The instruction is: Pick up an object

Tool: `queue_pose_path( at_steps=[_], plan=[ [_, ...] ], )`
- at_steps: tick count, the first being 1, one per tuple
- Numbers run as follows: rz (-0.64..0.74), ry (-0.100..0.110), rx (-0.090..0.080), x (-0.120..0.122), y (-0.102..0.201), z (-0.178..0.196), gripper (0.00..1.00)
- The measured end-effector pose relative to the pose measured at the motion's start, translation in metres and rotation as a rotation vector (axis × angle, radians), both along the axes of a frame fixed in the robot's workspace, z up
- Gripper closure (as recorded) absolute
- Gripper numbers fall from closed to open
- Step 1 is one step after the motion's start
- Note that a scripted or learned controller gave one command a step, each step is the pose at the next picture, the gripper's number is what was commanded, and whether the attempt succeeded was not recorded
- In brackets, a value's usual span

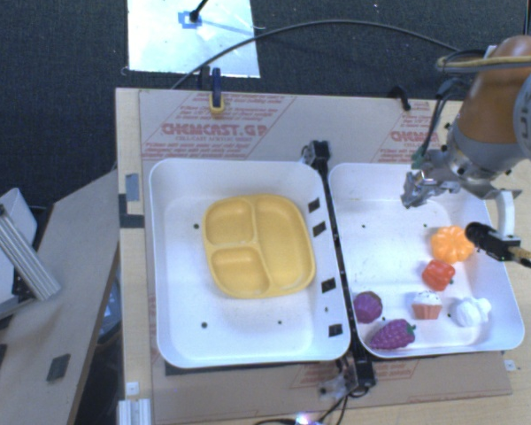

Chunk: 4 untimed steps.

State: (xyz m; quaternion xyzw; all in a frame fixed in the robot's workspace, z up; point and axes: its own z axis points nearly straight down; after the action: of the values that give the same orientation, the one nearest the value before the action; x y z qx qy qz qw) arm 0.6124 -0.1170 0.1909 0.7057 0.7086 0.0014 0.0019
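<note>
Bins sit side by side on the table; the left bin (173,264) carries a yellow divided plate (257,244); the right bin (380,237) has its toys along the near and right edges: purple ball (366,306), grape bunch (391,334), cupcake (427,305), red pepper (438,274), orange pumpkin (450,244), white piece (470,311). The gripper (417,190) hovers over the bin's far bare floor, well apart from them; to pick well, it should probably centre over one isolated toy, perhaps the pumpkin, then descend straight. I cannot tell how the gripper is set; the arm blurs it.
</note>
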Motion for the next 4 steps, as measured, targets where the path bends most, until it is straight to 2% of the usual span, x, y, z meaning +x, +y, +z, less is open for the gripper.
queue_pose_path(
  at_steps=[1, 2, 4],
  plan=[
    [0.000, -0.004, -0.001, 0.003, -0.006, 0.063, 1.00],
    [0.004, 0.003, 0.002, 0.008, 0.044, 0.049, 1.00],
    [0.005, 0.001, 0.003, 0.025, 0.152, 0.060, 1.00]
  ],
)
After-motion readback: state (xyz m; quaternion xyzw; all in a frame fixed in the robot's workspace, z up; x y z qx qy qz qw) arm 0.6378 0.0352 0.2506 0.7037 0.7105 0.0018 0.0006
